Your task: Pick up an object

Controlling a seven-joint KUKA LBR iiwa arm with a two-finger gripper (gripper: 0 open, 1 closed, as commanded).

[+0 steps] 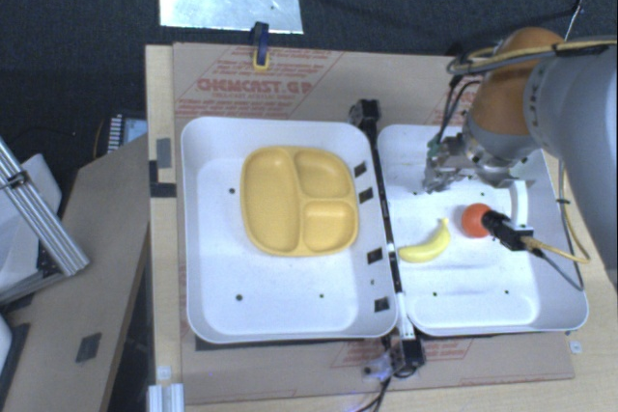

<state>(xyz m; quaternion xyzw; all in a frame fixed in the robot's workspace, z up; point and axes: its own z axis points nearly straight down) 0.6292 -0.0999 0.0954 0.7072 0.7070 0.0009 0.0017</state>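
The jaws [439, 171] hang low over the back of the right bin [483, 304], and whether they are parted or closed I cannot tell; nothing shows between them. Near the front of that bin lies a banana [426, 244], with an orange ball [472, 219] just beside it to the right. In the left bin [212, 304] a yellow tray [297, 200] rests flat.

A single fixed camera looks down on the bench [164, 207] at a slant, far enough back to take in both bins; the left bin [208, 304] sits at frame centre, the right bin [483, 304] toward the right; the arm [570, 101] enters at upper right.
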